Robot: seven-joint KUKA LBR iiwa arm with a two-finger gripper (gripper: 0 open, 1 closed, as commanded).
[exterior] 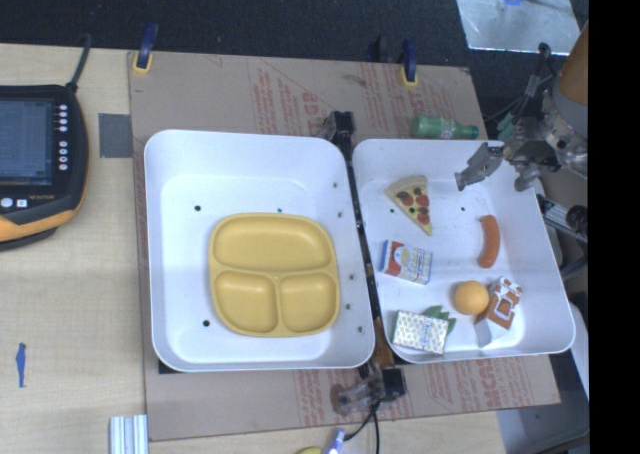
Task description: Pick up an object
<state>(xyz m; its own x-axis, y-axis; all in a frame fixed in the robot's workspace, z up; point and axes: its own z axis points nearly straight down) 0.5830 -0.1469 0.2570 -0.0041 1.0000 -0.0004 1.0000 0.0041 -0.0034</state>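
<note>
**binwatcher:** Looks like the approach stage to me. The gripper (503, 168) hangs over the back right corner of the right bin (560, 287), fingers spread apart, nothing between them. No grasp yet.

**toyfood_fan:** Which object would you bet on? The task just says pick up an object.

**binwatcher:** Nearest candidates are the pizza slice (413, 201) and the hot dog sausage (488, 241). The sausage lies near the right wall, just in front of the gripper. Its long axis runs front to back, leaning only a touch. The slice has its crust toward the back and its tip toward the front right.

**toyfood_fan:** So next move?

**binwatcher:** My guess: come forward a little over the sausage, turn the fingers so they close across its narrow width, then drop straight down. Further forward sit the little carton (405, 262), the orange (471, 297), a red and white packet (504, 302) touching it, and a patterned packet (421, 332). The yellow divided plate (273, 273) in the left bin (160, 242) isn't involved.
</note>
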